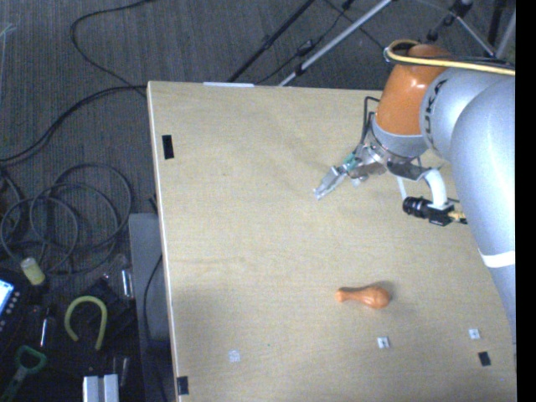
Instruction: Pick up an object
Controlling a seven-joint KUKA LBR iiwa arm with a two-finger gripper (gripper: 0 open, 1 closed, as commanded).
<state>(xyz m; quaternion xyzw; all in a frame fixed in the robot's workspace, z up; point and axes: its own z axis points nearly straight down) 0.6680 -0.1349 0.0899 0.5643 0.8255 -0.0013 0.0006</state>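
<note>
An orange, gourd-shaped object (pixel 366 296) lies on its side on the tan board (pixel 243 249), towards the lower right, with its narrow neck pointing left. My gripper (pixel 325 188) hangs over the upper right part of the board, tilted down and to the left. It is well above and behind the orange object and apart from it. I see nothing held in the gripper. The grey arm with its orange band (pixel 410 99) comes in from the right.
Small white and black markers (pixel 383 342) dot the board near its lower right corner, and black tape (pixel 168 146) marks its left edge. Cables and tools (pixel 75 224) lie on the floor to the left. Stand legs (pixel 360 19) cross behind the board.
</note>
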